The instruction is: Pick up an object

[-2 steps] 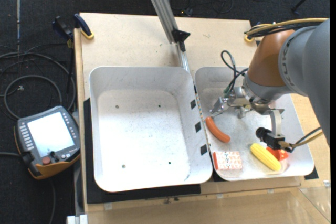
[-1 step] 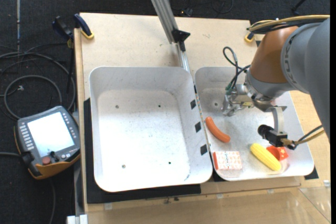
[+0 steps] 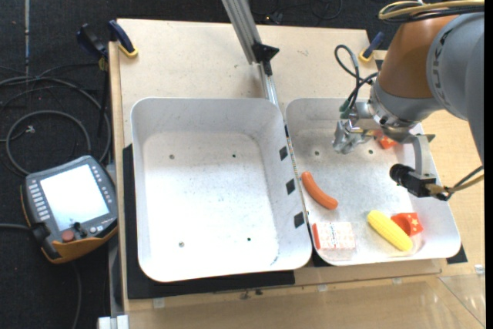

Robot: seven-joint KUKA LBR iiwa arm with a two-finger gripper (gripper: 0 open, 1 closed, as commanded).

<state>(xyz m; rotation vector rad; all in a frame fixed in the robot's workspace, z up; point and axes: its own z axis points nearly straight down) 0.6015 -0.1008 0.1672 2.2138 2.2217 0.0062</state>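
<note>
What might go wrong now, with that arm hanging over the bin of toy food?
1. The end effector sits over bare floor of the right bin, so it may come up with nothing.
2. The banana touches the red item, so a grab there may push both.

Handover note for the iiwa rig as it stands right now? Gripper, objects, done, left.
Gripper: low over the far end of the right bin, below the orange wrist band. Whether it is open or shut cannot be told from this view, and nothing can be seen in it.
Objects, all in the right bin: hot dog near the left wall; white box with red print at the near left corner; yellow corn cob with a red piece touching it at the near right. Something orange-red shows beside the wrist, mostly hidden.
Done: no pick visible.
Left: grasp one object and lift it.
</note>
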